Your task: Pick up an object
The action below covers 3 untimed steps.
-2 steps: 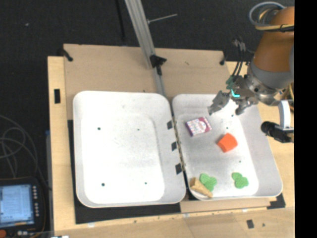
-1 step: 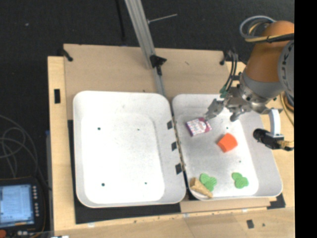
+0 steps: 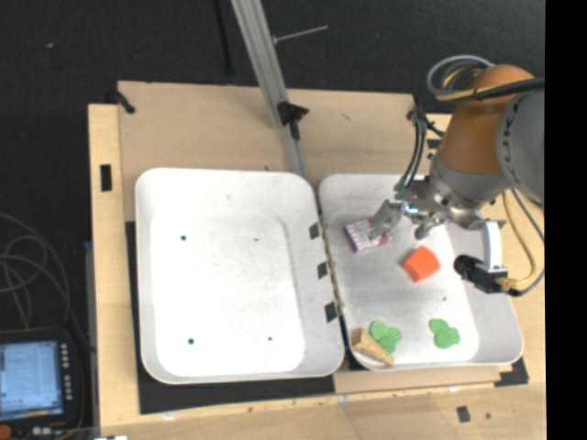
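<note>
Wooden worktop (image 3: 211,126) under me carries two white bins, and I go through them largest first. My left bin (image 3: 225,273) has nothing I would reach for; the right bin (image 3: 486,337) holds everything.

My grey arm (image 3: 477,145) reaches in over the right bin's far right corner, its wrist tilted so the end effector (image 3: 385,220) stretches toward the bin's far left part. Its tip is touching or just above a small purple-and-white packet (image 3: 365,236), but I cannot tell whether it is open, closed or gripping.

I judge this the grasp step: next I need a firm close on the packet and a straight lift.

An orange block (image 3: 422,264) sits mid-bin, near the packet. Two green pieces (image 3: 386,335) (image 3: 445,334) and a tan scrap (image 3: 371,346) lie along the near edge.
</note>
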Motion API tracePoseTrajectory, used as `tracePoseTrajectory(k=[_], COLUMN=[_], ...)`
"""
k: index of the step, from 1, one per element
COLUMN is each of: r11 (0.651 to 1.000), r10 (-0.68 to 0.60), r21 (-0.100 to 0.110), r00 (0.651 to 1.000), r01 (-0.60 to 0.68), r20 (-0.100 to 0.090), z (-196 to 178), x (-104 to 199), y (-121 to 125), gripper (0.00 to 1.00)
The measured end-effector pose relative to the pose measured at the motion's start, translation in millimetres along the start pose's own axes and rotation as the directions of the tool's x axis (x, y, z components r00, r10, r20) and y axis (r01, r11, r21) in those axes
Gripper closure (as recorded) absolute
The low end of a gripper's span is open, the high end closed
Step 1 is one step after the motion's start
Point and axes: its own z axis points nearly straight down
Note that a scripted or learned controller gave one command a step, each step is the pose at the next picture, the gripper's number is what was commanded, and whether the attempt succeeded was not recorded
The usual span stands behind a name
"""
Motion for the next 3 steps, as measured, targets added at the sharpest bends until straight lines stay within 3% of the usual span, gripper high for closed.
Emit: tracePoseTrajectory(k=[1,2,3], r11=[1.000,1.000,1.000], r10=[0.003,0.011,0.006], r21=[0.001,-0.006,-0.009], r00=[1.000,1.000,1.000], r01=[-0.003,-0.011,-0.006], r20=[0.000,-0.001,-0.001], z=[45.9,32.1,-11.6], x=[5.6,4.4,1.5], y=[-5.0,-3.4,-0.9], gripper=[0.00,1.00,1.00])
